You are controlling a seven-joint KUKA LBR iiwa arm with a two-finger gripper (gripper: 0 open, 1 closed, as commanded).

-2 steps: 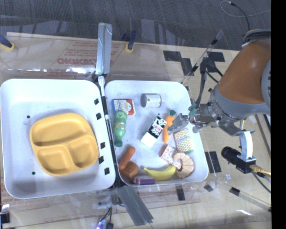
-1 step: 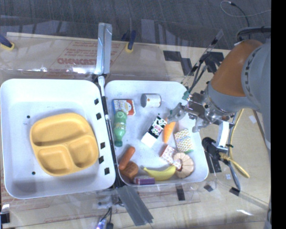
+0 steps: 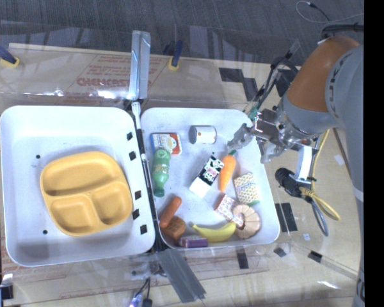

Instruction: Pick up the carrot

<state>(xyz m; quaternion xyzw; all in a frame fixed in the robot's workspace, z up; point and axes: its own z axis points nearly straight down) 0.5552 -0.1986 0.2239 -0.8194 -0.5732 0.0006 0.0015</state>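
Right bin (image 3: 179, 117): orange tapered carrot (image 3: 226, 172), lying free.

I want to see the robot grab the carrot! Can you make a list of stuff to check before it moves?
1. Carrot in sight: ok. The carrot lies in the right bin, in plain view from above.
2. Gripper near the carrot: ok. The gripper is just above the carrot's top end.
3. Carrot held: not ok. Nothing shows between the jaws.
4. Room around the carrot: not ok. The cow-print carton lies right beside it on the left and the waffle piece is close on the right.
5. Jaws open wide enough: cannot tell from this view.
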